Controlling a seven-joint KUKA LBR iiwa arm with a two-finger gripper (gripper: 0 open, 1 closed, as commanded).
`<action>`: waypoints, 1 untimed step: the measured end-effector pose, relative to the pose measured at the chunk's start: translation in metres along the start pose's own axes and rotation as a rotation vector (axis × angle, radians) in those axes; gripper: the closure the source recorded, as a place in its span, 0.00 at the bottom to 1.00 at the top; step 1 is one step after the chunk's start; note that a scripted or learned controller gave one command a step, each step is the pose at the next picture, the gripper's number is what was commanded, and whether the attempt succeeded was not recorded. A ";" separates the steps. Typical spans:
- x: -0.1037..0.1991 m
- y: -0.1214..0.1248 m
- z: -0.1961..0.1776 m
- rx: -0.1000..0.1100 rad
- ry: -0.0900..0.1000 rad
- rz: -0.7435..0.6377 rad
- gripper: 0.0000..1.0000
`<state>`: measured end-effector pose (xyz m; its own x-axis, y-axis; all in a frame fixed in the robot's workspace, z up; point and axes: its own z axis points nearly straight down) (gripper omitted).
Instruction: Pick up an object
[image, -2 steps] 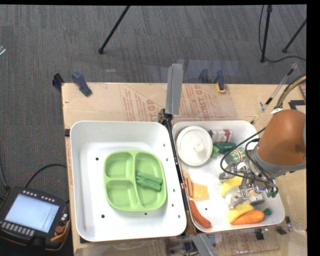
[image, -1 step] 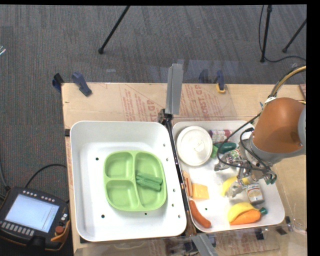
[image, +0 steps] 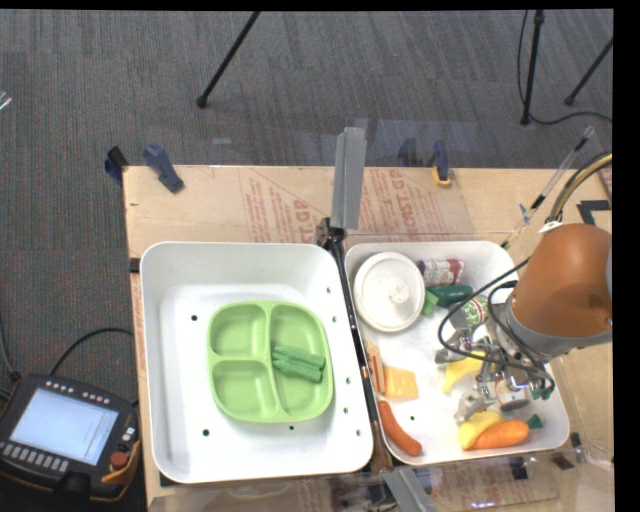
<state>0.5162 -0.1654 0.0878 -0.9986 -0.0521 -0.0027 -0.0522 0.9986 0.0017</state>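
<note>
My gripper (image: 492, 388) hangs low over the near right part of the right bin (image: 452, 246), under the orange band of the arm (image: 565, 280). A yellow banana-like piece (image: 460, 371) lies just to its left. An orange carrot (image: 504, 433) and a yellow piece (image: 474, 430) lie just in front of it. Whether anything sits in the gripper is hidden by its body and cables.
The right bin also holds a white bowl (image: 389, 290), a small can (image: 443, 270), a green piece (image: 450, 295), a cheese slice (image: 400, 383) and a sausage (image: 399, 429). In the left bin (image: 170, 300) a green divided plate (image: 250, 350) carries green beans (image: 298, 362).
</note>
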 end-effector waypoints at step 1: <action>-0.046 0.006 0.000 0.000 0.001 -0.045 0.00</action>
<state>0.5621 -0.1566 0.0876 -0.9953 -0.0966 -0.0020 -0.0966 0.9953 0.0020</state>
